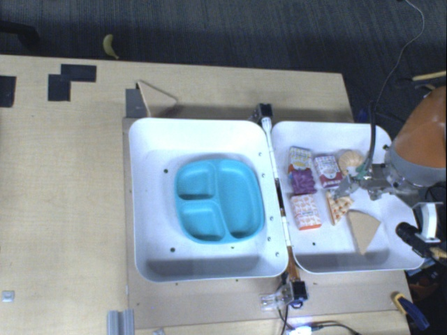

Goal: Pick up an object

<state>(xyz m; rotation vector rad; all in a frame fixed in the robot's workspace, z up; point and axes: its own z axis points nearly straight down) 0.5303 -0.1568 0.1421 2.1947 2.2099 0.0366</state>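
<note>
The right bin (pixel 391 257) holds several small items. A purple grape bunch (pixel 302 181) lies between a red-and-white packet (pixel 299 158) and a pink packet (pixel 305 211). Another packet (pixel 326 169) and a tan bread roll (pixel 350 160) sit further right. A tan cracker strip (pixel 339 206) and a tan wedge (pixel 364 229) lie toward the front. My gripper (pixel 355 182) hangs low over the bin, just right of the second packet and above the cracker strip. Nothing is visibly held in it.
The left bin (pixel 150 187) carries a blue divided plate (pixel 218 199). A black-and-white divider bar (pixel 274 166) runs between the bins. The grey arm with its orange band (pixel 422 142) reaches in from the right over the right bin's edge. Cables lie by the front edge (pixel 293 295).
</note>
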